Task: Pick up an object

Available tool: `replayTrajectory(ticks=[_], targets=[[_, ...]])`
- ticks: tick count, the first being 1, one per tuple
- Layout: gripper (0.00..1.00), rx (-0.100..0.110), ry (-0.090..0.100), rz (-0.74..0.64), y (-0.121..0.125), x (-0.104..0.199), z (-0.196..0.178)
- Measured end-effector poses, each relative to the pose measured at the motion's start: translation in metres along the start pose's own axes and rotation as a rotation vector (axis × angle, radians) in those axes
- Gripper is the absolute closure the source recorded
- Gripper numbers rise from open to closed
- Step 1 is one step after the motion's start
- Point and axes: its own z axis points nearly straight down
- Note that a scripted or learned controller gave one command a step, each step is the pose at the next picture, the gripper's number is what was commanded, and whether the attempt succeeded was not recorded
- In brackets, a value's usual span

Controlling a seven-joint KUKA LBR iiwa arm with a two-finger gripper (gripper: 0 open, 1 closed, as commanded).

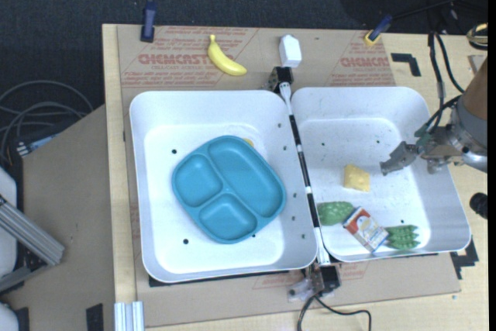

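The right bin (364, 108) holds a yellow wedge (357, 177) near its middle. Along its front lie a green leafy piece (335, 212), a red and white packet (365, 229) and a green pod-like piece (401, 236). My gripper (394, 161) reaches in from the right and hangs low over the right bin. It sits a little right of and above the yellow wedge and touches none of the objects. Nothing shows between its tips. A blue divided plate (226, 187) lies in the left bin (155, 128).
A yellow banana (225, 58) and a small white block (291, 50) lie on the cardboard behind the bins. A blue clip (148, 19) and a yellow and blue clip (377, 31) sit at the board's back edge. Black cables (442, 81) hang near the arm.
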Motion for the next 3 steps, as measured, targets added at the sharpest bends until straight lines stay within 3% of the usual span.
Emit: replayTrajectory(ticks=[1,2,3], targets=[[0.00,-0.002,0.000,-0.001,0.047,0.044,0.119],[1.00,-0.012,-0.002,0.000,0.050,0.043,0.105],[0.00,-0.005,-0.001,0.001,0.047,0.043,0.108]])
